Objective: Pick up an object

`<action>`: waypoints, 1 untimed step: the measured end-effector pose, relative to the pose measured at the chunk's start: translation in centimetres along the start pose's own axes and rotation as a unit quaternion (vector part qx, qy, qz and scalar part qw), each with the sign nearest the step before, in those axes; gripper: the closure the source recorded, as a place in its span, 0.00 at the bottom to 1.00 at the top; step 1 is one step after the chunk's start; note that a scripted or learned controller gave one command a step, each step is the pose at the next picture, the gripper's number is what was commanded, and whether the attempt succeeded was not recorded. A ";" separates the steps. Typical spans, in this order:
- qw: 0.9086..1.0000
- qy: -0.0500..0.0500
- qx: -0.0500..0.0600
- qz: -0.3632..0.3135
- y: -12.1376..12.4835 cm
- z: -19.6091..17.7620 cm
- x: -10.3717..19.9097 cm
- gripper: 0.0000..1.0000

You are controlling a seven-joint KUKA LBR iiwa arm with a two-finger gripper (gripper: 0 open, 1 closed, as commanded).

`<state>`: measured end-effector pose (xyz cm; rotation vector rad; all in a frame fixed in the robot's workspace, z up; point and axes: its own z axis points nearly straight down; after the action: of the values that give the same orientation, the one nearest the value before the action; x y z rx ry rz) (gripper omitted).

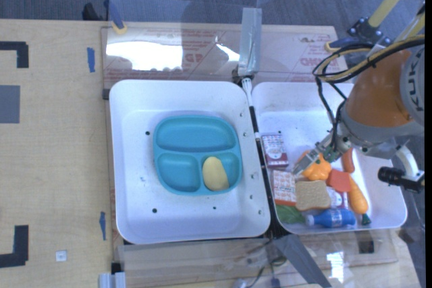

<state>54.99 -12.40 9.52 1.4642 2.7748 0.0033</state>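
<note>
- Two white bins sit side by side on the bench. The left bin (128,165) holds a blue tray (196,152) with three parts.
- A yellow lemon-shaped toy (215,173) lies in the tray's lower right part.
- The right bin (297,108) holds a heap of small toys near its front edge.
- The arm (381,94) reaches in from the right, and its orange band is over the right bin.
- The gripper (312,160) is low in the right bin, at the top of the heap.
- Its metal tips point to the left. It is too small and blurry to tell if they are apart or together, and nothing can be seen held between them.
- An orange toy (317,170) lies just beside the gripper, and it may be touching it.
- A brown square like a slice of bread (313,195) lies just below the orange toy.
- A carrot-like orange and red toy (352,189) lies to the right of the bread.
- A blue bottle (331,218) lies on its side at the front of the heap.
- A small dark red packet (274,149) lies to the left of the gripper, apart from it.
- A pale packet with red marks (283,187) lies below the red packet, touching the bread.
- Something green (289,214) peeks out under the pale packet.
</note>
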 end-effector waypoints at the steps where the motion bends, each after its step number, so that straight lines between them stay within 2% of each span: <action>1: 1.000 -0.001 -0.002 0.001 0.1 -1.0 0.0 1.00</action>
<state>55.08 -12.39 10.52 1.4658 2.7707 0.0070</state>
